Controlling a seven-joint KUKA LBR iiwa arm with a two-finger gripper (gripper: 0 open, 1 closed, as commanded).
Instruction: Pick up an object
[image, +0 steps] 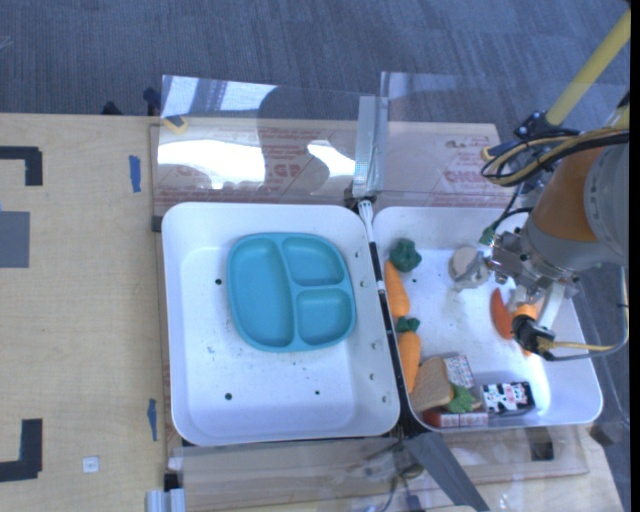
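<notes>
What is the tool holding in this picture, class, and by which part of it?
It cannot be told. The tool hangs over the right bin, close beside an orange object, but the arm's wrist hides whether anything sits in its grasp.

Arm (600, 215) at right edge of frame: grey rounded casing with a broad orange band (568, 200) above the wrist. Wrist section is grey metal, blocky, with small dark fittings. Yellow and black cables (515, 155) loop from the upper right over the orange band. A thin yellow cable (580, 347) trails from the tool end, beside an orange-and-black fitting (527, 330).
</notes>
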